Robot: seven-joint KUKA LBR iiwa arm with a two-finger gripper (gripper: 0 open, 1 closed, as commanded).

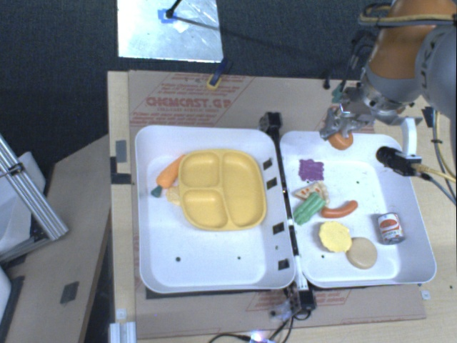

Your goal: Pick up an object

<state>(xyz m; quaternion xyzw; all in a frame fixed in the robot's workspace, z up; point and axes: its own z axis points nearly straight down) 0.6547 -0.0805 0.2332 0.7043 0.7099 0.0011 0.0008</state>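
Observation:
My gripper [341, 130] hangs over the far edge of the right bin [410, 191]. A small orange piece [342, 141] sits right at its fingertips, and the fingers look closed on it from above. Lower in the same bin lie a purple piece [310, 168], a pizza-like wedge [310, 190], a green vegetable [308, 208], a red sausage [339, 209], a yellow round [334, 236], a beige round [362, 253] and a small can [389, 228].
The left bin [153, 249] holds a yellow divided plate [218, 189] with a carrot [168, 172] at its left side. A black divider [282, 191] runs between the bins. A black fitting with a cable [394, 159] juts over the right bin's far right part.

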